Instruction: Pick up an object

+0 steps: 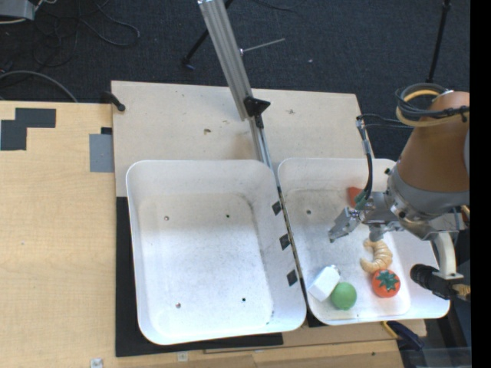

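Note:
My gripper (pixel 359 231) hangs open over the middle of the right bin (pixel 322 176), with nothing between its fingers. Just below it lies a tan curled pastry-like object (pixel 377 256). A red tomato-like object with a green top (pixel 387 283) rests near the bin's front right corner. To its left a green ball (pixel 344 295) touches a white block (pixel 324 281). A small red object (pixel 354 195) peeks out behind the gripper, partly hidden by the wrist.
The left bin (pixel 146 205) sits beside the right one, with a divider rim and black clips (pixel 282 228) between them. A slanted metal rail (pixel 230 60) rises behind the bins. The arm's orange band and body (pixel 433 156) cover the right bin's far right side.

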`<move>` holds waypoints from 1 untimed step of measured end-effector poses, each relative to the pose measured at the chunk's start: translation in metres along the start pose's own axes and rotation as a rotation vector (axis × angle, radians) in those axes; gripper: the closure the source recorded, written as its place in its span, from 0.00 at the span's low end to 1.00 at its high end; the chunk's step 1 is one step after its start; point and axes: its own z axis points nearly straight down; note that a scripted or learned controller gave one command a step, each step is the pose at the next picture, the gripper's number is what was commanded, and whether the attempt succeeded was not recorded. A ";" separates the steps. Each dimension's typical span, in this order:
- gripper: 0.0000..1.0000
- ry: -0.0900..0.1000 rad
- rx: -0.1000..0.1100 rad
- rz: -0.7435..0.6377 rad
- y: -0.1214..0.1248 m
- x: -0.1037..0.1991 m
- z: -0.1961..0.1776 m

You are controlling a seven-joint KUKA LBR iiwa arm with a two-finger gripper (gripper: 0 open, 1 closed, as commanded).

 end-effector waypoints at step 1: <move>0.00 0.000 0.000 -0.002 -0.007 -0.002 0.046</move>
